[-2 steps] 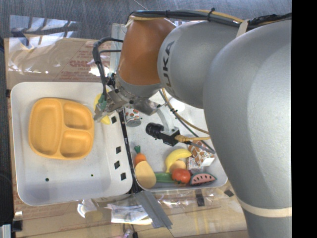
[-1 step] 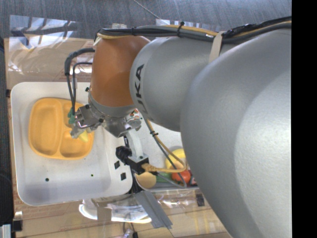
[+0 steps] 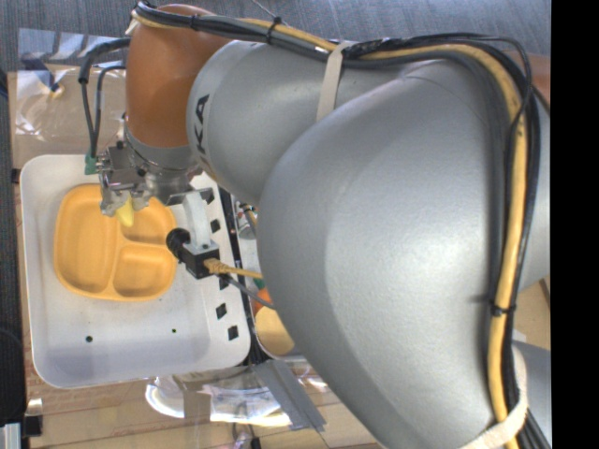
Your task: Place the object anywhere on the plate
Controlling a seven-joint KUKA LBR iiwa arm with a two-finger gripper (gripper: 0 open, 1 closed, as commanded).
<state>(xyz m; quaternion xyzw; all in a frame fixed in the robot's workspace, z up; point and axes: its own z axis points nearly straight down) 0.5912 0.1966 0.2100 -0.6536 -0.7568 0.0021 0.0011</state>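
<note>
In the camera view, most of the frame's right and centre is taken up by the grey arm (image 3: pixel 393 241), so that the right-hand bin (image 3: pixel 234 321) is almost wholly hidden; of it, a strip of white wall with small black squares is seen at the centre bottom, with something orange and rounded (image 3: pixel 271 330) partly covered beside it, too cut off to be identified. The orange band (image 3: pixel 164 78) is seen at the upper left, with black cables (image 3: pixel 94 92) running down from it.

The tool (image 3: pixel 126 199) is held low over the upper edge of the yellow plate (image 3: pixel 103 251), which lies in the left bin (image 3: pixel 103 344) at the middle left of the frame. A small yellow object (image 3: pixel 125 215) is seen right at the fingertips, over the plate's upper compartments; it appears to be pinched between the narrowly spaced fingers, though whether it touches the plate cannot be told. The plate is divided into compartments by raised ridges. A black fitting (image 3: pixel 192 251) with a thin brass-coloured rod is seen just right of the plate.

On the arm's grey shell, below the band, part of black lettering (image 3: pixel 201 120) is visible, read as "KA", the rest being turned away. At the bottom, clear plastic wrapping (image 3: pixel 239 400) lies on the counter (image 3: pixel 112 410), its printing too small to be read.
</note>
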